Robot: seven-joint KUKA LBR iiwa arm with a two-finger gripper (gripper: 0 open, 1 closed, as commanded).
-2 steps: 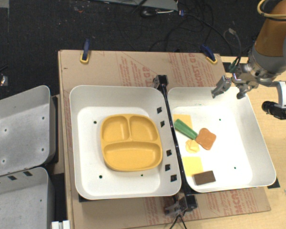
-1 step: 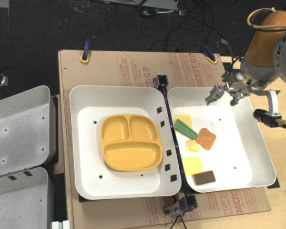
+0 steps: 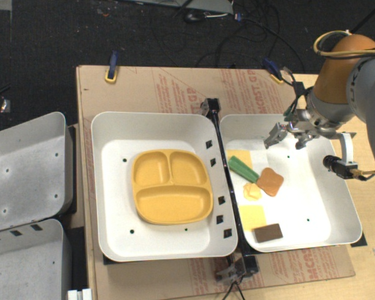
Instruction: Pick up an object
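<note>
A yellow divided plate (image 3: 172, 187) is sitting alone in the left bin (image 3: 106, 167). Across the black divider (image 3: 225, 180), the right bin (image 3: 337, 211) is carrying a green block (image 3: 242, 168), an orange piece (image 3: 270, 182), yellow pieces (image 3: 251, 215) and a brown block (image 3: 268, 232), all lying close beside the divider. Right of them, the gripper (image 3: 290, 137) is hovering spread and grasping nothing, well apart from the pieces.

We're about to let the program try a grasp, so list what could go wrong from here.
1. The green block, orange piece and small yellow piece lie bunched together in the right bin; the gripper may catch two or knock one aside.
2. The yellow square and brown slab look flat, so the fingers may slide off.
3. These pieces sit close to the divider wall, so a descent there may hit it.
</note>
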